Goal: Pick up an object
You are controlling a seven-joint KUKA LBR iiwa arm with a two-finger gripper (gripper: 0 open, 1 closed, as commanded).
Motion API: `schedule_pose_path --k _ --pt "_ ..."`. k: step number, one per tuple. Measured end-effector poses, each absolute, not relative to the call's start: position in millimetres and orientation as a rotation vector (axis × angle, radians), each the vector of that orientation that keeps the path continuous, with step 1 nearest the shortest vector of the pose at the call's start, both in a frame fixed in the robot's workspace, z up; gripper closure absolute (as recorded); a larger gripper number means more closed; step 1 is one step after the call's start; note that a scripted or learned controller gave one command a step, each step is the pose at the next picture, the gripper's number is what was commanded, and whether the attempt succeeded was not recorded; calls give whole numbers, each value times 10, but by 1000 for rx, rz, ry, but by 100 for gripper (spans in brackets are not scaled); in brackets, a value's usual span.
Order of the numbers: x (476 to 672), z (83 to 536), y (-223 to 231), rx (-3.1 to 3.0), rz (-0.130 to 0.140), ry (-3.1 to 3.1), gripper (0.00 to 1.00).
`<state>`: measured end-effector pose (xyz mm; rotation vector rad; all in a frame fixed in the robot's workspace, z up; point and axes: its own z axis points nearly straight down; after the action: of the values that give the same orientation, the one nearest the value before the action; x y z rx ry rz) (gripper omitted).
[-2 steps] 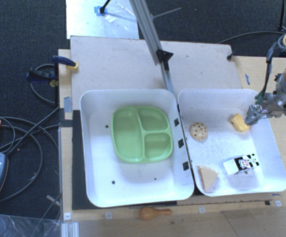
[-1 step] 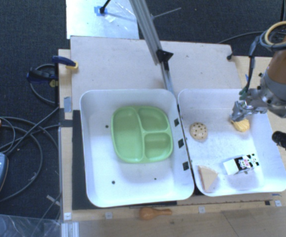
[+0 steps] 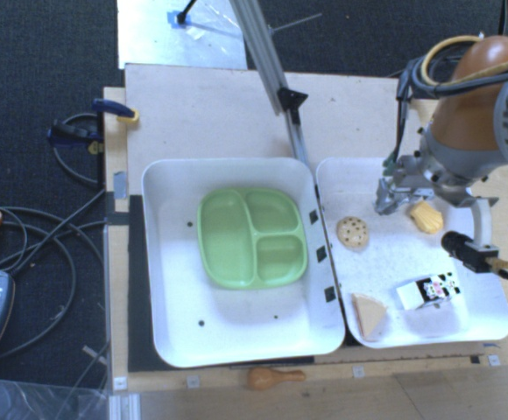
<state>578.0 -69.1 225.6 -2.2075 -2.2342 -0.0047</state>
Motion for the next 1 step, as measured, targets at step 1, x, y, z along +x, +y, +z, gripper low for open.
schedule_pose_path --k 1 --pt "5884 2351 -127 -2208 -6 -2235 100"
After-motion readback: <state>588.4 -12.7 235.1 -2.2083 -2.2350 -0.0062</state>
